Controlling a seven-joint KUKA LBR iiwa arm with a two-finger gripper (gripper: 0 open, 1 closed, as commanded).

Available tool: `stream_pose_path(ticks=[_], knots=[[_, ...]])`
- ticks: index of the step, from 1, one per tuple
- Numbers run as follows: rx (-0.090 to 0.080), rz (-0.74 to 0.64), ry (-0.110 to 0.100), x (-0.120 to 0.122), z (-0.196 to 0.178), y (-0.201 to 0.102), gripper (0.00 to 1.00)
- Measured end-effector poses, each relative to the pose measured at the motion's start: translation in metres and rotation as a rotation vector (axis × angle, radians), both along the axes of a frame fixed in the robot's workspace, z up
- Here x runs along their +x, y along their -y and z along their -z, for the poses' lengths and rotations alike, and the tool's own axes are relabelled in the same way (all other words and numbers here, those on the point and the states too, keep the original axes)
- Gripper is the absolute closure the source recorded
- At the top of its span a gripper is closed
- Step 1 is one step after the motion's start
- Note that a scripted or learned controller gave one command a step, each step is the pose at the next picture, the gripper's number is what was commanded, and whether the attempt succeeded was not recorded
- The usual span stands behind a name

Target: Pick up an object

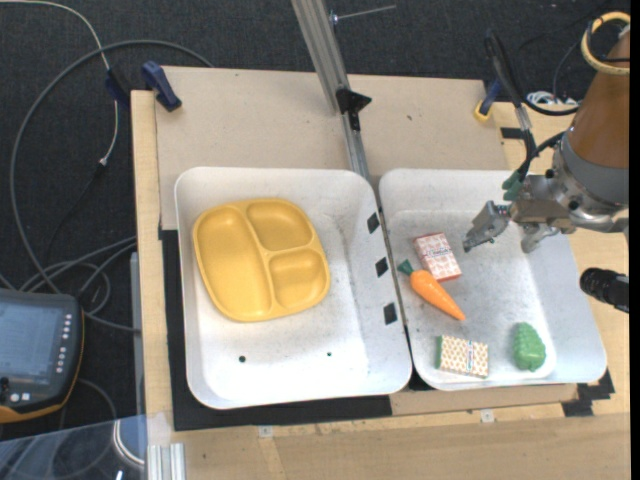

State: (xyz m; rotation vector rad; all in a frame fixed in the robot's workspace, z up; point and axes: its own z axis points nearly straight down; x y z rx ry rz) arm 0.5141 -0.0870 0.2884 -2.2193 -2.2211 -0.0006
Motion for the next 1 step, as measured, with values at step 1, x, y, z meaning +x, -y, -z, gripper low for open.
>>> stream_pose_path(ticks=[1], knots=[[0.000, 0.000, 0.001, 0.0000, 0.0000, 0.0002, 0.00]])
